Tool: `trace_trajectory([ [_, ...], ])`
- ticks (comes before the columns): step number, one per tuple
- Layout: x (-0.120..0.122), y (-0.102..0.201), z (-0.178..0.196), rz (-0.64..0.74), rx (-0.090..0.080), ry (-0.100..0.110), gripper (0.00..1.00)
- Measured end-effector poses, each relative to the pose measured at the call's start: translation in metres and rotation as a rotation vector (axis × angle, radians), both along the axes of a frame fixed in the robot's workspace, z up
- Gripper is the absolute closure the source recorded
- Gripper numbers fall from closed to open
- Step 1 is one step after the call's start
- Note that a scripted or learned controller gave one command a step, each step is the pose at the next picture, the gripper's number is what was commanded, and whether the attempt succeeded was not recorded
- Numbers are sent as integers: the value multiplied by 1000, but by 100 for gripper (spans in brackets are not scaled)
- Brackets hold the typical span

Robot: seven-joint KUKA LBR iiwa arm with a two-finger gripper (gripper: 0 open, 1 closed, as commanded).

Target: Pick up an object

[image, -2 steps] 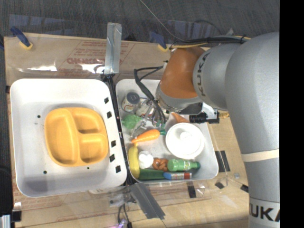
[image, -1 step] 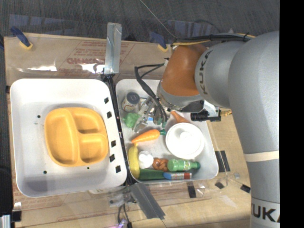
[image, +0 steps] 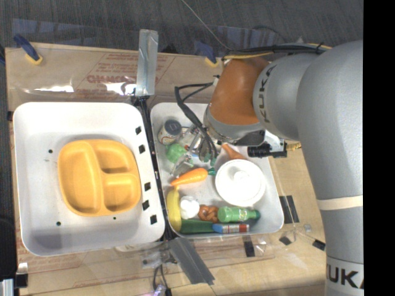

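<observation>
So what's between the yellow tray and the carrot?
In the camera view, the yellow tray and carrot are separated by the two white bins' adjoining walls.

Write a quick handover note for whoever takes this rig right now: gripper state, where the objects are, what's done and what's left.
Gripper: low in the right bin, among the clutter near its upper left; whether it is open or shut cannot be told.
Objects: carrot, white bowl, banana, green bottle and other small items all lie in the right bin. The yellow divided tray sits in the left bin.
Done: arm has reached into the right bin.
Left: no pick confirmed; grasp and lift one object.
</observation>
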State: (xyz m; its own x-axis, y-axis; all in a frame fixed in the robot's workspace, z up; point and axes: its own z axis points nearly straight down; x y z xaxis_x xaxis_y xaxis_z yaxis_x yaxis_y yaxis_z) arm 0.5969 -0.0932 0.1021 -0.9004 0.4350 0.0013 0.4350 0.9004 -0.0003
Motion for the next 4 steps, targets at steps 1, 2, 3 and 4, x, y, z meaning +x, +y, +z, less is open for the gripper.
trace_trajectory([
  [1,1,0,11,6,-1,-3,100],
  [2,1,1,11,7,-1,-2,0],
  [3,-19,-8,-5,66,2,-11,0],
  [4,-18,-7,6,72,0,-13,100],
])
